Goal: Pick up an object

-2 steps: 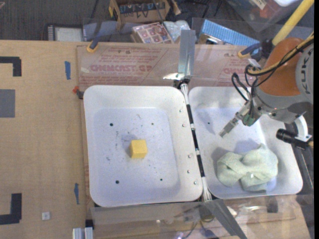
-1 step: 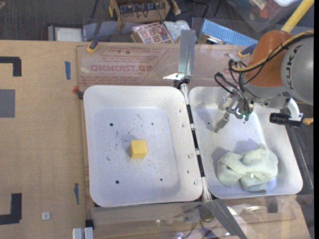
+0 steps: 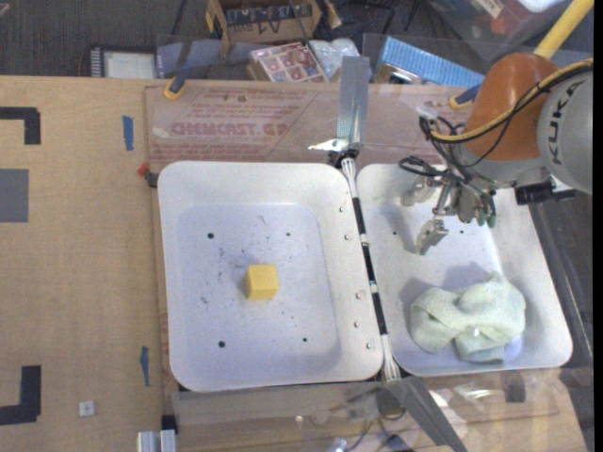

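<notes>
the gripper hangs over the right bin, above the crumpled pale green cloth and apart from it, fingers spread with nothing between them. this looks like the approach step, nothing picked yet. next it would need to travel toward the cloth, drop onto its bulk and pinch. a yellow cube sits mid left bin, far from the cloth.

The arm reads "KU"; the clear sheet reads "CHEMCAST".
</notes>
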Robot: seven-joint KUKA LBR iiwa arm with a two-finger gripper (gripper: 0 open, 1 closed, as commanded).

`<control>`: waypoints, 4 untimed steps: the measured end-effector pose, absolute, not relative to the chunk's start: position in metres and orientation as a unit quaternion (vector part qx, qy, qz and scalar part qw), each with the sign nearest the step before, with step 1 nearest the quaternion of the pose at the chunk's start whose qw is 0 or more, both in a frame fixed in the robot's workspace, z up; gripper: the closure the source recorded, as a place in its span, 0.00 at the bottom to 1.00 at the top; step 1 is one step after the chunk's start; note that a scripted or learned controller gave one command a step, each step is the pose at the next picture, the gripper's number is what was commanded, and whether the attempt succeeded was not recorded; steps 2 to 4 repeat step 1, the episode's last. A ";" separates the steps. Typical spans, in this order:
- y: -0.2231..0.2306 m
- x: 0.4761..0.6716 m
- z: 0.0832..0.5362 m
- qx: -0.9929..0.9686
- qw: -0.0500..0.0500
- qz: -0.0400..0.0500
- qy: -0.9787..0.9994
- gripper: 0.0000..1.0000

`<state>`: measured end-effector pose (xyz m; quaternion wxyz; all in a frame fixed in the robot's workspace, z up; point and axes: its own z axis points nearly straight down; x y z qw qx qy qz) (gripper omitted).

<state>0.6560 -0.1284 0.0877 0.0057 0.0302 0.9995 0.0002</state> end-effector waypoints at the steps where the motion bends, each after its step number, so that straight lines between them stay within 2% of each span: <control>1: -0.068 0.650 0.186 0.139 0.003 0.001 0.990 0.00; 4: -0.068 0.650 0.186 0.139 0.003 0.001 0.990 0.00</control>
